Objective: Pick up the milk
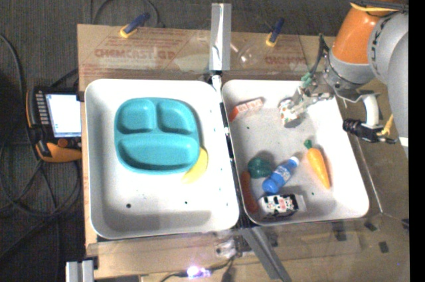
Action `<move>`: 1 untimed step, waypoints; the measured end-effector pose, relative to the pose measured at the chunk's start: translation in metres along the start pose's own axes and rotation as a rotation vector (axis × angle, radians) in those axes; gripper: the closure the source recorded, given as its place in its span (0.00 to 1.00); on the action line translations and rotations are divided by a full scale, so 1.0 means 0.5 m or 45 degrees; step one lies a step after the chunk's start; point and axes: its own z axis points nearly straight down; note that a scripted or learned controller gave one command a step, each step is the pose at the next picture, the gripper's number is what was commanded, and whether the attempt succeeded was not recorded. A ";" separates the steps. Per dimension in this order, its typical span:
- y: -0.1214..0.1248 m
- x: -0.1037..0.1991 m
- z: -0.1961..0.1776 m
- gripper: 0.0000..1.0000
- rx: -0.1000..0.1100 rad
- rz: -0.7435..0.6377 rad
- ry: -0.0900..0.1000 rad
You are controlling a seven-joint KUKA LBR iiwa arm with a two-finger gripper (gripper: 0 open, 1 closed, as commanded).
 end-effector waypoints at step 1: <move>-0.147 -0.061 -0.257 1.00 0.004 -0.205 0.004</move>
